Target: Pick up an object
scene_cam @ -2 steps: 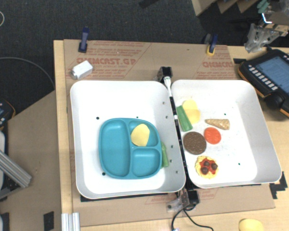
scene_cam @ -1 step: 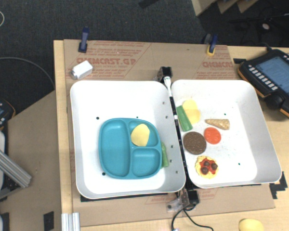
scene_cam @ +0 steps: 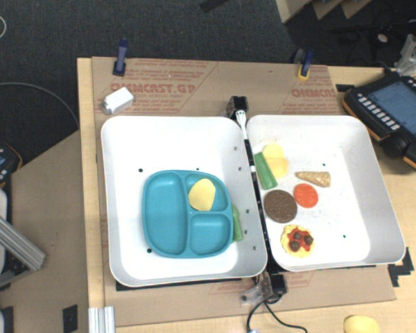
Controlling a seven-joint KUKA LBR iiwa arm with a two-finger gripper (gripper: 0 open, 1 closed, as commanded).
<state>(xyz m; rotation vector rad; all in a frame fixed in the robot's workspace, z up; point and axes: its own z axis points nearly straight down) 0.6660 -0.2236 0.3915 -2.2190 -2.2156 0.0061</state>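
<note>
As judged from present lie, logged as not yet picked: yellow piece in teal tray, left bin, counter front; green stick, brown disc in right bin; cannot tell end effector state; whole grasp-and-lift left.

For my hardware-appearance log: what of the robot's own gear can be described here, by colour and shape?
Describable here: a dark control pendant right of the right bin, with a blue-grey screen, rows of pale buttons and an orange edge. The arm's and end effector's colours cannot be judged here.
</note>
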